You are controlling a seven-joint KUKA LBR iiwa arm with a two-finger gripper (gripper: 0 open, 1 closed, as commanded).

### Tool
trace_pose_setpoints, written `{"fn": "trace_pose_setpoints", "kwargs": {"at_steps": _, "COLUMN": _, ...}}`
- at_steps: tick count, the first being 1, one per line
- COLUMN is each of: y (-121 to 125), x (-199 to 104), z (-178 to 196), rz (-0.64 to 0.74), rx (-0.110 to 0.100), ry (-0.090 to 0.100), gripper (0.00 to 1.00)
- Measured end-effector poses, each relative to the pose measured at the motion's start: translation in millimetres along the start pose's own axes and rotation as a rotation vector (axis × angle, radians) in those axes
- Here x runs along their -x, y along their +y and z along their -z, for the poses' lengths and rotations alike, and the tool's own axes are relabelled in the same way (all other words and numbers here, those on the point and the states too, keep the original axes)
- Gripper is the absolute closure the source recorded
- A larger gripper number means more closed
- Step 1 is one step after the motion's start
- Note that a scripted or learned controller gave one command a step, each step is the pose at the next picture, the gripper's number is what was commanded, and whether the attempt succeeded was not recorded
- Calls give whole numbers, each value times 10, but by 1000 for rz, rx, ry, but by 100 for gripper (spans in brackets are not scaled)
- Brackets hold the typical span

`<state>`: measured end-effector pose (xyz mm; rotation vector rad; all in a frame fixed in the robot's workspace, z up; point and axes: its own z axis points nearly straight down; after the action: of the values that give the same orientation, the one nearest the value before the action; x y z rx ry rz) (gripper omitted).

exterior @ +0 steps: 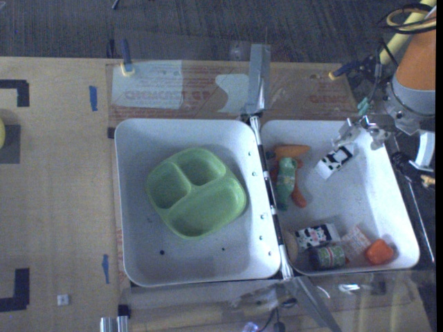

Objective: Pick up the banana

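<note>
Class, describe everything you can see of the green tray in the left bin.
The tray is pale green and looks like moulded plastic, with rounded corners and raised dividers. It has three compartments: two small ones at the far side and one large one nearer the camera. It lies flat and right way up on the floor of the left bin, near the middle, turned askew to the walls and touching none of them.

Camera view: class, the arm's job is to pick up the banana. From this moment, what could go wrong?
1. The gripper hangs right at the black-and-white carton, so it may lift or knock the wrong thing.
2. The yellow shape at the bench's left edge is too cut off to identify; if it is the fruit, it lies outside both bins, far from the arm.
3. The carton sits tilted near the orange carrot-like piece and could be pushed into it.
</note>
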<state>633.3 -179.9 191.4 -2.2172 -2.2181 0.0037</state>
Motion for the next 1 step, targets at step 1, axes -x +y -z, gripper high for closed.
{"fn": "trace_pose_setpoints", "kwargs": {"at_steps": 1, "y": -398, "x": 115, "z": -672, "rz": -359, "rx": 2, "ry": 0, "gripper": 0}}
